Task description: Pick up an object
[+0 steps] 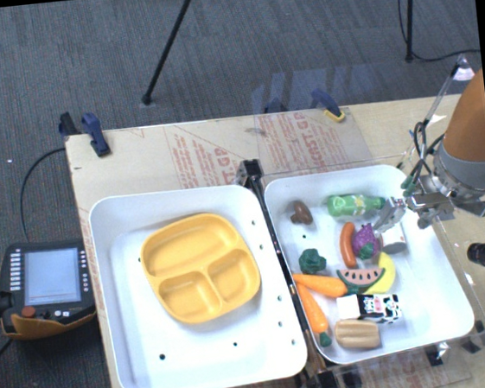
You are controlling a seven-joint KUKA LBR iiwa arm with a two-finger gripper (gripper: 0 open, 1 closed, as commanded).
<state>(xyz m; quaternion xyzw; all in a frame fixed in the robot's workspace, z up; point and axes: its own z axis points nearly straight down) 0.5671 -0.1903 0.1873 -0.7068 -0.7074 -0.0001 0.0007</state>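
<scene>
In right bin (pixel 437 297), toward far right side: gripper (pixel 393 215) low over toy food pile, reaching from right, tips just beside purple grapes (pixel 366 240) and small white block (pixel 393 239). Pincer state: cannot tell at this size. Nothing visibly pinched. Likely targets crowded together: green bottle (pixel 352 205), sausage (pixel 346 239), banana (pixel 384 273), watermelon slice (pixel 358 277), carrots (pixel 321 284), cow-print carton (pixel 380 306), bread (pixel 357 333). Clutter likely makes clean grasp hard. In left bin (pixel 118 246): yellow divided plate (pixel 200 266), well apart from action.
</scene>
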